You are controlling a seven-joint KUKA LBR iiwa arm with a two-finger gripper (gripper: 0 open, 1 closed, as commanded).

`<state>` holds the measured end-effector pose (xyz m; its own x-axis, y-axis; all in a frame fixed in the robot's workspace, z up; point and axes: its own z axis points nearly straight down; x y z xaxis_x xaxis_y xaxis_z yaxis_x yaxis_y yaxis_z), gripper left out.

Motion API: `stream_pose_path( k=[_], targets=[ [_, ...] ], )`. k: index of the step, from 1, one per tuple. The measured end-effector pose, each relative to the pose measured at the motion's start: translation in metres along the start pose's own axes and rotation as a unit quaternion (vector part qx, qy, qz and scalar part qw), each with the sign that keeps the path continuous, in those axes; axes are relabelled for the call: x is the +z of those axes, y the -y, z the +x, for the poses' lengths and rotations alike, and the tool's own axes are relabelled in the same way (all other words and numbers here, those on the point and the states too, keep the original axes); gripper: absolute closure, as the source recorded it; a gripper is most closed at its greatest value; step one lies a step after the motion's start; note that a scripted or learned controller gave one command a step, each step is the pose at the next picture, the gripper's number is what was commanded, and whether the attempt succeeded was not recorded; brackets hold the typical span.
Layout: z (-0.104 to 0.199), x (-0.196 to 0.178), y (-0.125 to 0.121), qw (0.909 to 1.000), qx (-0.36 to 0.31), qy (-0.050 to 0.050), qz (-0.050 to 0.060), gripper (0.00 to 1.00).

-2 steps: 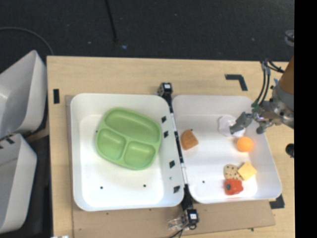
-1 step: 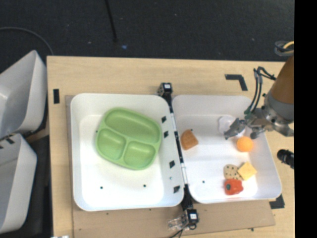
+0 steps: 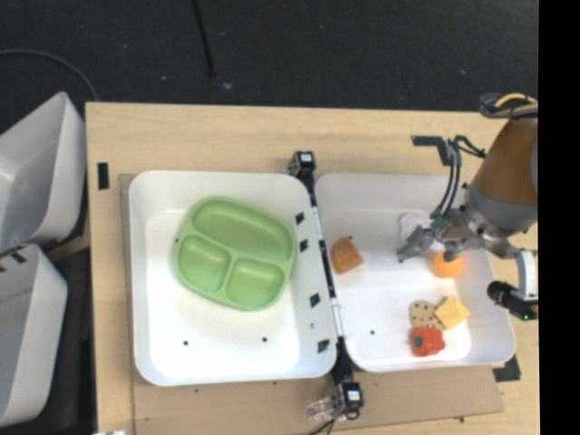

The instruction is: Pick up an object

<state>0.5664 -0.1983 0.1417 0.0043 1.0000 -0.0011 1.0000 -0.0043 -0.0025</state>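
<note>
The gripper [image 3: 419,243] hangs low in the right bin [image 3: 381,338]; its fingers are too blurred to tell open from closed. An orange ball [image 3: 446,264] lies just beside it, partly hidden by the wrist.

There were two white bins [image 3: 154,352], one green divided plate [image 3: 236,253], and five small food items [image 3: 345,256]

Glossy white plastic bins [image 3: 154,352], wooden bench [image 3: 227,139]
</note>
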Motion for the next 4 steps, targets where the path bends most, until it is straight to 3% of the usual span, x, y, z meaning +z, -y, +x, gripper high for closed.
stream_pose_path(
  k=[1, 3, 4],
  targets=[
    [-0.002, -0.014, -0.001, 1.0000, 0.002, 0.001, -0.003, 1.00],
    [-0.012, -0.091, -0.005, 1.0000, -0.002, 0.001, -0.004, 1.00],
    [0.049, -0.093, -0.019, 1.0000, -0.006, -0.001, -0.002, 1.00]
  ],
)
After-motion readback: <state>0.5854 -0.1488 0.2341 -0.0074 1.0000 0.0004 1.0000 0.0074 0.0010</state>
